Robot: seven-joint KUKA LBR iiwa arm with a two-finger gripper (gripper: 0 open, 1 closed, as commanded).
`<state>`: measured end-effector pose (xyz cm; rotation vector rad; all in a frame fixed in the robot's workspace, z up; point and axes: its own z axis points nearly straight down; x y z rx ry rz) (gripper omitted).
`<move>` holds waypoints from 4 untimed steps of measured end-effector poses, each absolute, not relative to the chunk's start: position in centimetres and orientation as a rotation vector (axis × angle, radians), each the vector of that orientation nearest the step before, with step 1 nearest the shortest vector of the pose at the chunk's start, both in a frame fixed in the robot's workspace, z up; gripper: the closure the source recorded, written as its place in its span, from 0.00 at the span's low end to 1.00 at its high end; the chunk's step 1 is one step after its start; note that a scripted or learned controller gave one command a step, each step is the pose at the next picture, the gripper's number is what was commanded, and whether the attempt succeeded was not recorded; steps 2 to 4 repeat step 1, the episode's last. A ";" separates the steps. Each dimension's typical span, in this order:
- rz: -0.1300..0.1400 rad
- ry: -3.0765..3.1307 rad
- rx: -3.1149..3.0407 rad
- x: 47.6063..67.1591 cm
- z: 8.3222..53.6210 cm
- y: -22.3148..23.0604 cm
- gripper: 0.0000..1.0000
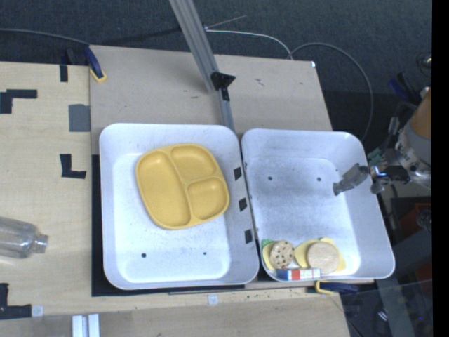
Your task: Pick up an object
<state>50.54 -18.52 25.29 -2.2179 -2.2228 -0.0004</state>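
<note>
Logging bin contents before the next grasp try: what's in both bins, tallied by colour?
Yellow: 3, the tray in the left bin, a small dish and a plate in the right bin
Tan: 2, cookie, round bun
Red-white-blue: 1, tube
Total: 6

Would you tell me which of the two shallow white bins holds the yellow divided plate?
The left white bin holds the yellow three-compartment plate; the right white bin holds small round food items at its near edge instead.

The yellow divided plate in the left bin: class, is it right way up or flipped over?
Right way up: the yellow divided plate shows its three hollow compartments facing the camera.
</note>
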 end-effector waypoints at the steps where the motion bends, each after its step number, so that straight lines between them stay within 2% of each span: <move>1: -0.004 -2.228 -2.223 52.2 30.8 -19.5 0.00; 4: -0.004 -2.228 -2.223 52.2 30.8 -19.5 0.00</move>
